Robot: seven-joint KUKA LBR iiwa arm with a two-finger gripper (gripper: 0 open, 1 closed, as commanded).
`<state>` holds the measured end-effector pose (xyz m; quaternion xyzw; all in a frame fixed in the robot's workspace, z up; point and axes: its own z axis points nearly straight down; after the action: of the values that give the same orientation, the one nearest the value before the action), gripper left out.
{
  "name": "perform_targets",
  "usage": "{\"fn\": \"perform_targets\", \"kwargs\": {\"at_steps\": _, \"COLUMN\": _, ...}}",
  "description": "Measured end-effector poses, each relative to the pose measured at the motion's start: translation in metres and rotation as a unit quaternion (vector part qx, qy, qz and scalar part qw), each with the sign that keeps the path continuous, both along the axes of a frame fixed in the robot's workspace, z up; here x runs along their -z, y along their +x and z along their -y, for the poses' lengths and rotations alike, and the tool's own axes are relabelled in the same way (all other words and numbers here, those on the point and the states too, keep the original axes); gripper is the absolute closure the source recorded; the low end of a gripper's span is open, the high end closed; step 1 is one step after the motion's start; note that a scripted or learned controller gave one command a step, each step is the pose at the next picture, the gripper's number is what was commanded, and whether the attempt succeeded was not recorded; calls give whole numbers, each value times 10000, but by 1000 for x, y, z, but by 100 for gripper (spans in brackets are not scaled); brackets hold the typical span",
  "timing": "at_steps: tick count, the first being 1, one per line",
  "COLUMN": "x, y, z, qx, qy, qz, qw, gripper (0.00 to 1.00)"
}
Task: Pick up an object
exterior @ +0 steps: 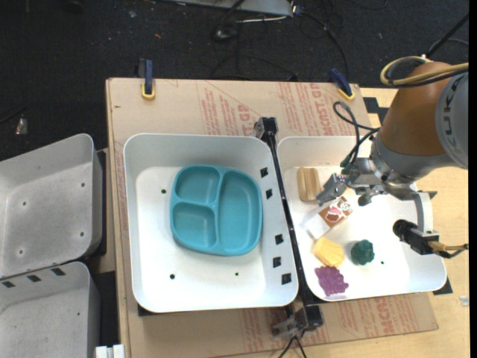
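Two shallow white bins sat side by side on my tabletop (223, 99), which was a sheet of brown board printed with faded red lettering too broken for me to read. Nearest the camera in the right bin (428, 278) lay a purple grape cluster (332, 280), its long axis running from the near rim back toward the bin's middle. Just beyond it rested a yellow block (329, 251), turned at a slant, and beside that, toward my arm, a dark green lump (362, 252), rounded with no clear long axis. Farther back lay a small red and white packet (336, 213), tilted diagonally; it carried some marking, but it was too small for me to read. My claw (335, 191) hung just over that packet's far edge, and I could not tell whether it touched the packet. I could not tell how my claw stood either, spread or closed. Beyond the packet, against the bin's left wall, a tan block (308, 183) stood with its long axis pointing away from the camera. The left bin (149, 274) held a teal divided plate (217, 209), its three compartments facing up. Two clamps with yellow and blue grips, the left clamp (147, 79) and the right clamp (341, 83), pinched the far edge of the board.
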<state>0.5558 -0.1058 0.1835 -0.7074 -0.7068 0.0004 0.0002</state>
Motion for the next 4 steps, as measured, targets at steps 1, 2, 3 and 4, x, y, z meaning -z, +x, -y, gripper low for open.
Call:
{"fn": "perform_targets", "kwargs": {"at_steps": 1, "x": 56, "y": 4, "z": 8, "qx": 4, "qy": -1, "qz": 4, "qw": 10000, "gripper": 0}}
{"fn": "perform_targets", "kwargs": {"at_steps": 2, "x": 43, "y": 5, "z": 9, "qx": 8, "qy": -8, "qz": 27, "qw": 10000, "gripper": 100}}
{"fn": "perform_targets", "kwargs": {"at_steps": 3, "x": -4, "y": -3, "z": 11, "qx": 3, "qy": -1, "qz": 15, "qw": 10000, "gripper": 100}}
{"fn": "perform_targets", "kwargs": {"at_steps": 4, "x": -49, "y": -8, "z": 7, "qx": -16, "qy": -2, "qz": 18, "qw": 10000, "gripper": 100}}
